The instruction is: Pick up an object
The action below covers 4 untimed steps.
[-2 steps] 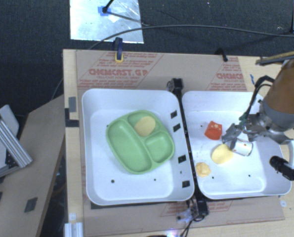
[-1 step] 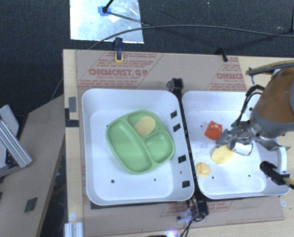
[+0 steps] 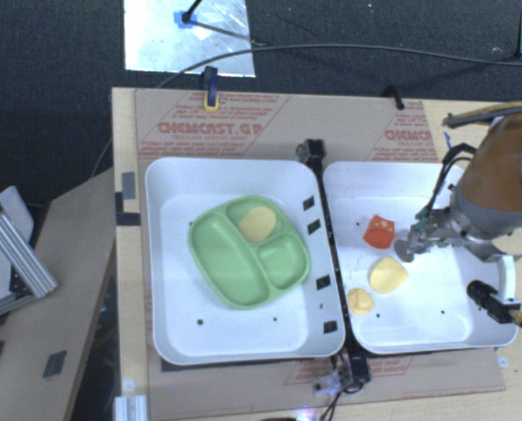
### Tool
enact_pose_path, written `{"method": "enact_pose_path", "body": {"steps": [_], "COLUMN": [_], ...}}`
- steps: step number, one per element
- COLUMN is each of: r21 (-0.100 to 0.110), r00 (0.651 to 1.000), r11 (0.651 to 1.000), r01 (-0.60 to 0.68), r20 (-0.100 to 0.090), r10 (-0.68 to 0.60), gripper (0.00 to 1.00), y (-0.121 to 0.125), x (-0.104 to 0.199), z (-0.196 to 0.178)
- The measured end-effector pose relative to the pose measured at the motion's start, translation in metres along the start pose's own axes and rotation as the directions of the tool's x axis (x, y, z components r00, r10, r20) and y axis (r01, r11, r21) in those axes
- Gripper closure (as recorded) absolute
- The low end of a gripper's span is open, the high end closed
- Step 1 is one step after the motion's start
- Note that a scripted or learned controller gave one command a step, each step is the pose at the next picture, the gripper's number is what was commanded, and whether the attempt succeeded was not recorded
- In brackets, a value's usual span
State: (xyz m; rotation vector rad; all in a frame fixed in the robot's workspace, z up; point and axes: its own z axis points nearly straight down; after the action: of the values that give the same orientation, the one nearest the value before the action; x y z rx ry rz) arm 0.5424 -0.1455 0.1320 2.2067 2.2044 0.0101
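My gripper [image 3: 407, 249] hangs low over the right bin [image 3: 436, 178], just above and to the right of a pale yellow lump [image 3: 388, 275]. A red block [image 3: 379, 231] lies a short way to its left, and a smaller yellow piece [image 3: 360, 301] rests near the bin's front left. Nothing shows between the gripper's tips. In the left bin [image 3: 182, 182] sits a green divided plate [image 3: 247, 253] with a yellow round item [image 3: 258, 224] in its upper compartment.
The grey arm with its orange band [image 3: 497, 169] covers the right bin's right side. Black clips [image 3: 318, 226] line the ridge between the bins. Bare floor of the right bin lies at its back and its front right.
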Motion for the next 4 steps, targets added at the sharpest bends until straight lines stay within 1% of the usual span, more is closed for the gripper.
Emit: {"method": "enact_pose_path", "body": {"steps": [1, 2, 3, 4], "r21": [0.015, 0.017, 0.018, 0.016], "r00": [1.0, 1.0, 1.0, 1.0], "r11": [1.0, 1.0, 1.0, 1.0], "r01": [0.005, 0.005, 0.011, 0.011], "r20": [-0.009, -0.01, -0.013, -0.013], "r10": [-0.005, -0.005, -0.011, -0.011], "gripper": [1.0, 1.0, 1.0, 1.0], "y": [0.007, 0.009, 0.018, 0.04], "x": [-0.006, -0.007, 0.046, 0.096], "z": [-0.046, -0.072, -0.076, -0.091]}}
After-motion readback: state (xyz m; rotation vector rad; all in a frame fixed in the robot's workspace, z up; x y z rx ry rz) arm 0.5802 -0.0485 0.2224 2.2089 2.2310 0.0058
